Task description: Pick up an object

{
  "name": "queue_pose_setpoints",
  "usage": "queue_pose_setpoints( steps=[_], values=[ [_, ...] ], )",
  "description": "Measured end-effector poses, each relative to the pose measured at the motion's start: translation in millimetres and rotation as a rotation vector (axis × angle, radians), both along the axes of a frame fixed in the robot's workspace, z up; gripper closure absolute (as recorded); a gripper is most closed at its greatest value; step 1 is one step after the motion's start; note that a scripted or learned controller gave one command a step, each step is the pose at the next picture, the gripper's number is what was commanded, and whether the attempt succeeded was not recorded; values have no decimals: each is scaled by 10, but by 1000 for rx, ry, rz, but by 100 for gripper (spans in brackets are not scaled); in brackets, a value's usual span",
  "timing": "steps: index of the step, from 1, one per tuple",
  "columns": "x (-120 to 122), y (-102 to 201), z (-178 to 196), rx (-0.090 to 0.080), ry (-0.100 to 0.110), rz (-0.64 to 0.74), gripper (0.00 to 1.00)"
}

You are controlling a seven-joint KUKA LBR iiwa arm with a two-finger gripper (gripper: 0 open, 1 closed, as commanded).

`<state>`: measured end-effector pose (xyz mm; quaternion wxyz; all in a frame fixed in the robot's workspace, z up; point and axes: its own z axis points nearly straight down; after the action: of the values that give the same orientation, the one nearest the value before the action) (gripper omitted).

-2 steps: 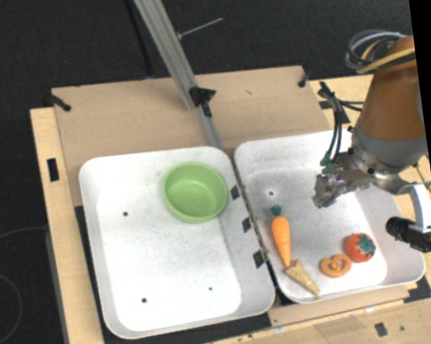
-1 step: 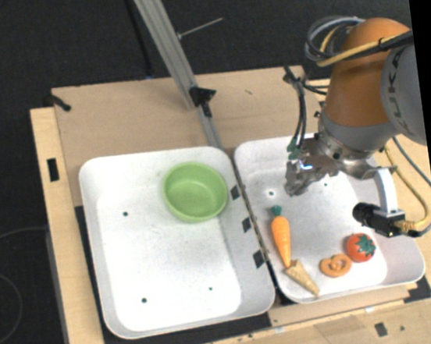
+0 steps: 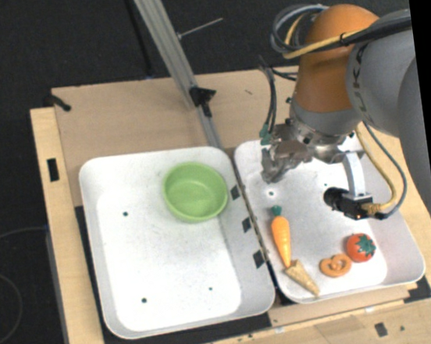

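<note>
Camera view: gripper [image 3: 272,169] near right bin [image 3: 394,242] top-left rim, fingers' state unclear; carrot [image 3: 281,235] below.

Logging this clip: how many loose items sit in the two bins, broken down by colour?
Green: 1, the bowl in the left bin
Orange: 2, the carrot and the small orange piece, both in the right bin
Red: 1, the tomato
Tan: 1, the cone-shaped piece
Total: 5
</note>
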<state>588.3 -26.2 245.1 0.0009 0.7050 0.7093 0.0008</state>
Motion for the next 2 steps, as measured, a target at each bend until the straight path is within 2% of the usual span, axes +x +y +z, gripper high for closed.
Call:
queue_pose_setpoints(
  steps=[2],
  values=[
    [619, 678, -126, -4, 1, -5, 100]
  ],
)
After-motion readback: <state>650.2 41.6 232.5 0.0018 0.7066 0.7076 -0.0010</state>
